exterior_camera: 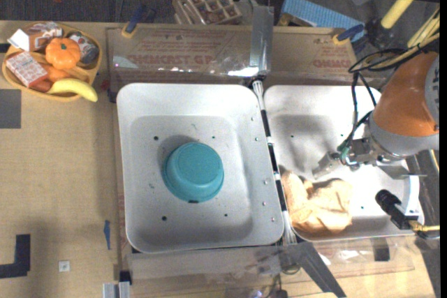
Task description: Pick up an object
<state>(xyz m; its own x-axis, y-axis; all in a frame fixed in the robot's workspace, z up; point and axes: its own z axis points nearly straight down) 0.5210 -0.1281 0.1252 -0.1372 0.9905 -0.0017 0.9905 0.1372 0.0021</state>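
Whether the jaws (327, 165) are spread or pinching cannot be told; they hang just above a tan cloth (318, 204) in the right bin (300, 108); a teal bowl (194, 171) sits well left.

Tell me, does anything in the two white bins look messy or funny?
Mostly tidy. The teal bowl sits upside down in the left bin. In the right bin, a crumpled tan cloth is bunched against the front-left corner, right under the gripper.

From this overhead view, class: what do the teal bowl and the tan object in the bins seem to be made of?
Teal bowl: likely plastic, with a smooth, even colour and a soft sheen. Tan object: probably cloth or something soft, lumpy and creased with a matte surface, though paper cannot be ruled out.
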